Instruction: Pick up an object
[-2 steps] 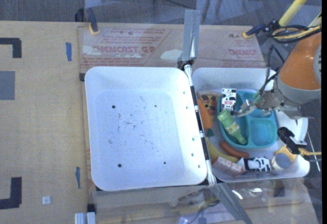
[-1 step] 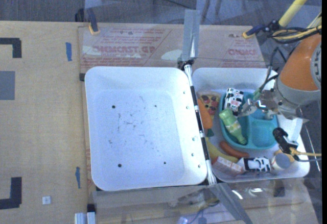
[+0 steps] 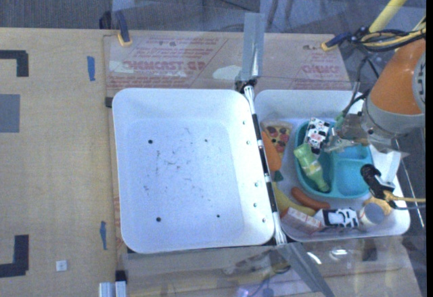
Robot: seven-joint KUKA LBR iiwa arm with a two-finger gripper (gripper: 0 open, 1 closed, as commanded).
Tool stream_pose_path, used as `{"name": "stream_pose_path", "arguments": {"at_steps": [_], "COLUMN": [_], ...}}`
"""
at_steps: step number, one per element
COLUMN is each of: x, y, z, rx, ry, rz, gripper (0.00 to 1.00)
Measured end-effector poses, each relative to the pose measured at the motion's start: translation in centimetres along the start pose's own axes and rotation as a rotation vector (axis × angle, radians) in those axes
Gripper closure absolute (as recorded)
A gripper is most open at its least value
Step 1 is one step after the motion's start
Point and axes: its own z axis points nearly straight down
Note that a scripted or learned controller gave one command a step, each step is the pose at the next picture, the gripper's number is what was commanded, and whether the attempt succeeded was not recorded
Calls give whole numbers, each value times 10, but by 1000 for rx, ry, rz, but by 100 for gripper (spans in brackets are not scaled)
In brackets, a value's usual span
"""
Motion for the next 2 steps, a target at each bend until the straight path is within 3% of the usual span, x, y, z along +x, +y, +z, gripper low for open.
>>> {"name": "stream_pose_path", "arguments": {"at_steps": [1,2], "x": [-5,-15], "y": [-2,-26], "z": [1,12], "rx": [4,6], "ry": [-7,-8], "rz": [5,31], "gripper": [0,0]}}
